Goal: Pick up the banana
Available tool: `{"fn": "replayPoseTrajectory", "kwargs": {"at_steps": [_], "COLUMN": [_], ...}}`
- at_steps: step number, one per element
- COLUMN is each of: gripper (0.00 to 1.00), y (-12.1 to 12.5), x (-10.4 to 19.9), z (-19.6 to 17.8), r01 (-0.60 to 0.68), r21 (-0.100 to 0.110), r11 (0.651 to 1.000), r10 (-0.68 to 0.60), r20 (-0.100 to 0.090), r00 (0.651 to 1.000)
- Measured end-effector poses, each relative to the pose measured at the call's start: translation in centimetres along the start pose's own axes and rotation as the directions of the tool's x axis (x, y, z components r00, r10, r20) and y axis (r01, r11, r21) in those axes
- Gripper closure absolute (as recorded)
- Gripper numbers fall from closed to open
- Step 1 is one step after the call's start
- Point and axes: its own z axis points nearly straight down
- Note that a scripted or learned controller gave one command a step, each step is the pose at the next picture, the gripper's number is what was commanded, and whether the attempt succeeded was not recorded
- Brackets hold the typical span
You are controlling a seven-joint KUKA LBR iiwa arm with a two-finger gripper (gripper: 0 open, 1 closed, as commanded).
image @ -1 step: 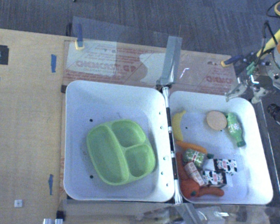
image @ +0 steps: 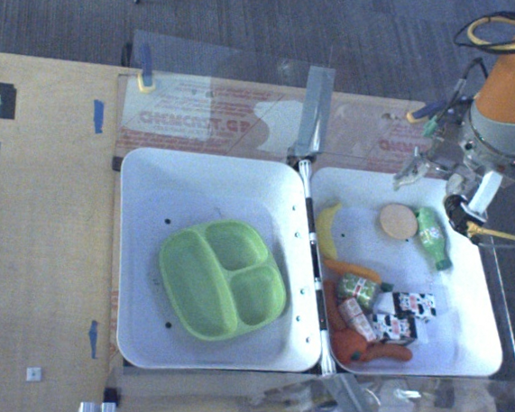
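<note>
One banana [image: 327, 231] is what we log as the target: it lies in the right bin [image: 492, 314], against that bin's left wall, just above a carrot [image: 353, 270] and the clutter of cartons [image: 392, 315]. Its long axis runs roughly up and down the view, curved slightly, one tip toward the far rim, the other toward the pile. We note the gripper [image: 424, 171] over the far right corner of the same bin, near a round disc [image: 398, 221] and a green bottle [image: 433, 237]. From it the banana lies leftward and somewhat nearer the camera. We cannot tell how far its fingers stand apart; nothing is seen between them. We judge a leftward traverse comes next.
</note>
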Motion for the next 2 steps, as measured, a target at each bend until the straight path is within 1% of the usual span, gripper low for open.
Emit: {"fn": "replayPoseTrajectory", "kwargs": {"at_steps": [1, 2], "gripper": [0.0, 0.0], "y": [-1.0, -1.6], "x": [3.9, 5.5], "z": [5.4, 10.1], "r01": [-0.362, -0.74], "r21": [0.002, 0.005], "r11": [0.932, 0.672], "r10": [0.362, 0.74], "r20": [0.0, 0.007], "r00": [0.932, 0.672]}}
